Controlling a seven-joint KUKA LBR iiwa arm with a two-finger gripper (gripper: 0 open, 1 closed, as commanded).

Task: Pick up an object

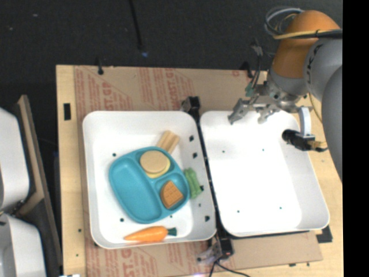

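Hovering over the far edge of the right bin (300,206): gripper (252,114), fingers spread, nothing between them. Hanging from the arm (300,51) at the upper right of the view.

Sitting in the left bin (95,172), all the pickable things: blue tray (130,192) in the middle, lying on a diagonal; round biscuit (155,162) and brown bread piece (171,194) resting in its compartments; tan block (168,140) touching the tray's far corner; green piece (192,183) wedged just beside the tray's right edge; carrot (147,234) lying along the near wall, long axis running left-right, green tip pointing right.

Lying leftward and nearer the camera from the gripper, across the wall between bins: every candidate. Sitting closest of the lot: the tan block, just over the divider; farthest: the carrot, well apart, at the opposite corner.

Judging the coming move: needing a sweep left over the divider, then a descent. Looking the shortest reach: the block, though crowded against the tray. Looking the cleanest target: the carrot, standing clear of the tray, with fingers likely needing to close across its short axis.
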